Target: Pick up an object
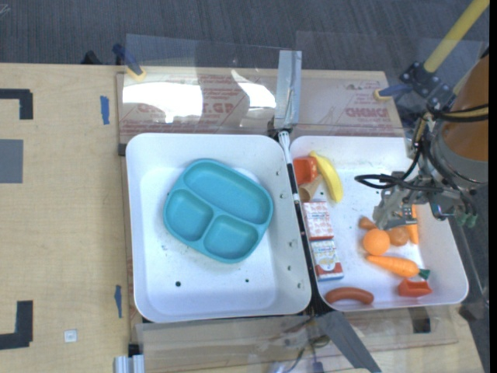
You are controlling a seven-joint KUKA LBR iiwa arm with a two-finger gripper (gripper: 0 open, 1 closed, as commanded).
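My gripper (393,211) hangs low over the right bin (446,251), near its right side. Directly under and in front of it lies a cluster of orange things: a round orange (376,242), a small orange piece (400,235) and a carrot (396,266). A yellow banana (329,176) lies at the bin's back left beside a red-orange item (304,170). A white and red carton (319,235) runs along the left wall. A brown-red sausage (349,294) and a small red item (414,287) sit at the front.
The left bin (147,169) holds a blue divided plate (218,209). A metal divider post (288,92) stands behind the gap between the bins. Black cables (380,179) loop off the wrist over the right bin.
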